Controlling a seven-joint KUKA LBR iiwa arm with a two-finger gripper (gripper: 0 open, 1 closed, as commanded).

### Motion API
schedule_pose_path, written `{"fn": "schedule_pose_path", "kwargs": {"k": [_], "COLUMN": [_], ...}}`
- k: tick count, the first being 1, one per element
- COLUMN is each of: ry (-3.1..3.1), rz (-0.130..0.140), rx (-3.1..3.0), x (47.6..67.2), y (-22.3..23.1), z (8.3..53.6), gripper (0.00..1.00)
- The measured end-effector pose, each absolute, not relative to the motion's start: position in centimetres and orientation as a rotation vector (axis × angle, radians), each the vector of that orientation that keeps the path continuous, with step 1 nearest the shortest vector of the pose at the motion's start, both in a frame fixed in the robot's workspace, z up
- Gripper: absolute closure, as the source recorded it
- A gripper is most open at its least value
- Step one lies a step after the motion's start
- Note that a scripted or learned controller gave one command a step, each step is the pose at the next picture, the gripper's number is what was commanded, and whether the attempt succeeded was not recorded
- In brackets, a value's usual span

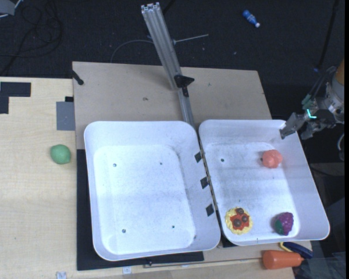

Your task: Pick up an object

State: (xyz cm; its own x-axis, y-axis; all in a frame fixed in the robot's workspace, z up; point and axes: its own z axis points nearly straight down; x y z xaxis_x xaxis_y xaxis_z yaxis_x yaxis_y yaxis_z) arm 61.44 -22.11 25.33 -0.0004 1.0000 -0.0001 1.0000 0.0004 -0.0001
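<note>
The right bin (244, 141) holds three toys: a salmon-pink round piece (271, 158) near its far right side, a yellow pizza-like disc with red spots (238, 220) at the front, and a purple grape bunch (284, 223) in the front right corner. My gripper (298, 127) hovers at the bin's far right rim, up and to the right of the pink piece, and apart from it. Its dark fingers stand spread with nothing between them.
The left bin (139, 190) sits beside the right one, joined by black clips. A green ball (60, 154) lies on the wooden bench at left. An orange carrot-like toy (282, 259) lies outside the right bin's front edge. A metal rail (166, 45) runs behind the bins.
</note>
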Motion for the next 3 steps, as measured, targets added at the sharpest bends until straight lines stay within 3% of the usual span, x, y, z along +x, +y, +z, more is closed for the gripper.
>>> {"fn": "schedule_pose_path", "kwargs": {"k": [1,3], "ry": [2.222,2.226], "rz": [0.0,-0.004], "rx": [2.221,2.224], "x": [61.4,60.4], "y": [-22.1,-22.0], "z": [25.3,15.4], "gripper": [0.0,0.0]}}
